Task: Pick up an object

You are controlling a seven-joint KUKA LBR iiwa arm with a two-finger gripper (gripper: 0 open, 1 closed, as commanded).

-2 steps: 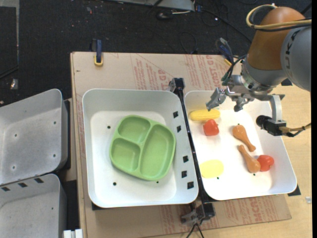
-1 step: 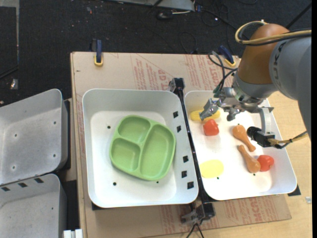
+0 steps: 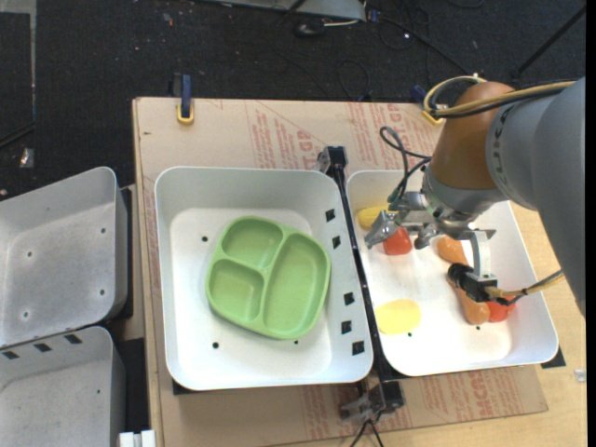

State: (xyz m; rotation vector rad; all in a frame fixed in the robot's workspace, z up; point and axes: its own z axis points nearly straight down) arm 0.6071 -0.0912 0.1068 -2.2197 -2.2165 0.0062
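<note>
Camera view, item by item. Left bin [image 3: 177, 250]: held one green divided plate [image 3: 268, 276], lying flat. Right bin [image 3: 531, 338]: held a red piece [image 3: 399, 242], an orange piece [image 3: 451, 249], a yellow disc [image 3: 398, 316], a yellow piece [image 3: 370, 216] and an orange-and-red item [image 3: 480, 305]. Gripper [image 3: 407, 234]: lowered over the red piece near the dividing wall; jaws' state could not be told. Task status, judged: nothing seen lifted or gripped; grasp and lift remained outstanding.

Single fixed camera above the desk [image 3: 251, 124], looking down at a slant. Moderately near: both white bins [image 3: 177, 250] fall within frame, side by side, dark floor beyond the desk's far edge. Arm [image 3: 521, 147] enters from right.
</note>
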